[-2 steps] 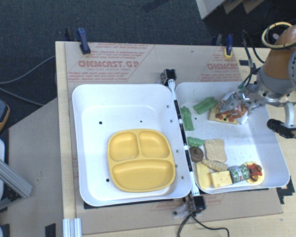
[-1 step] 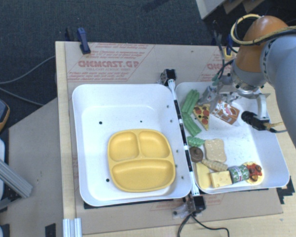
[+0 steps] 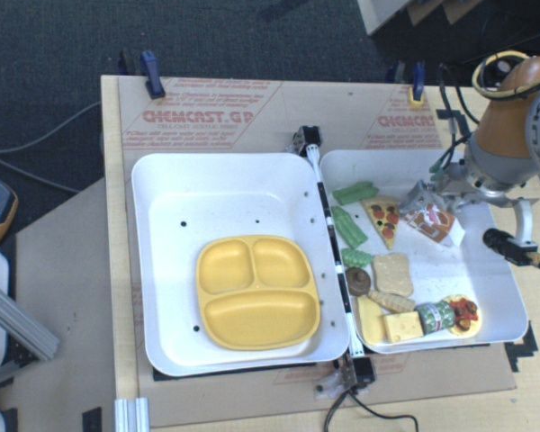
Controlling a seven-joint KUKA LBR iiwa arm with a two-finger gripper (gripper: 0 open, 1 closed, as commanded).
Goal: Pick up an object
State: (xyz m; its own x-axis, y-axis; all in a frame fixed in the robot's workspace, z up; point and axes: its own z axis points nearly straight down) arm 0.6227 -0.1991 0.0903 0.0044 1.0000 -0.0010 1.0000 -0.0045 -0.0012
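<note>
Gripper [image 3: 429,198] is low over the right bin [image 3: 497,288], right at a red-and-white packet [image 3: 435,223], though I can't tell its grip, with pizza slice [image 3: 383,220] alongside and a yellow tray [image 3: 255,291] in the left bin [image 3: 162,241].

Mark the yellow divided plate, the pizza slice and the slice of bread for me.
yellow divided plate [image 3: 256,305]: camera view, floor of its large front compartment.
pizza slice [image 3: 383,220]: camera view, middle of the topping.
slice of bread [image 3: 393,274]: camera view, centre of its face.
</note>
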